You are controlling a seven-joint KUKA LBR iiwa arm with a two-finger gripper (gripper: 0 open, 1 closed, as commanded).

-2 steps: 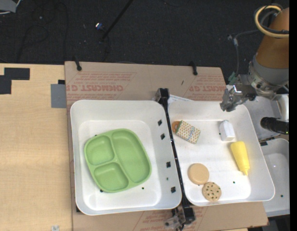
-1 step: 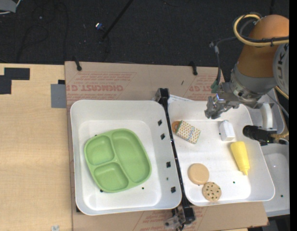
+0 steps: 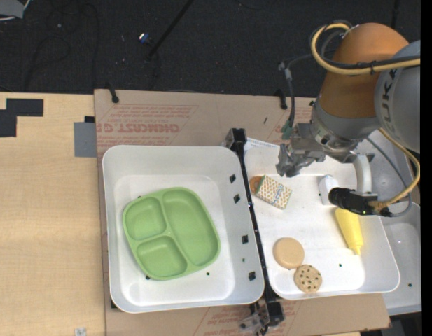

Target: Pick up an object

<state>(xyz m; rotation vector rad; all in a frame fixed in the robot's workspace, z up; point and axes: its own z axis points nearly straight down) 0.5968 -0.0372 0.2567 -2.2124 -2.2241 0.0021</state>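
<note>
Pincer [image 3: 289,162] hangs over the far part of the right bin [image 3: 384,271], close to the divider where the two bins meet, and from this slanted view you cannot tell whether it is released or clenched; nothing can be seen gripped in it. Just below it in the view, toward you, lies a patterned block [image 3: 276,192], tilted, and the view does not settle whether the pincer touches it. A small orange-brown piece [image 3: 256,185] sits touching that block's side, on the divider side of the pincer. Farther toward the near edge you will find a tan round disc [image 3: 289,252], and just beyond that, nearest the bin's front wall, a chocolate-chip cookie [image 3: 308,278]; the two are just beside each other. Off to the arm's side of the pincer, and nearer you than it, a yellow banana-shaped thing [image 3: 349,229] lies lengthwise on the bin floor, well apart from the block. Across the divider from the pincer, in the left bin [image 3: 131,161], a green divided plate [image 3: 171,232] rests flat. Both bins sit on cardboard on the table [image 3: 40,222].
</note>
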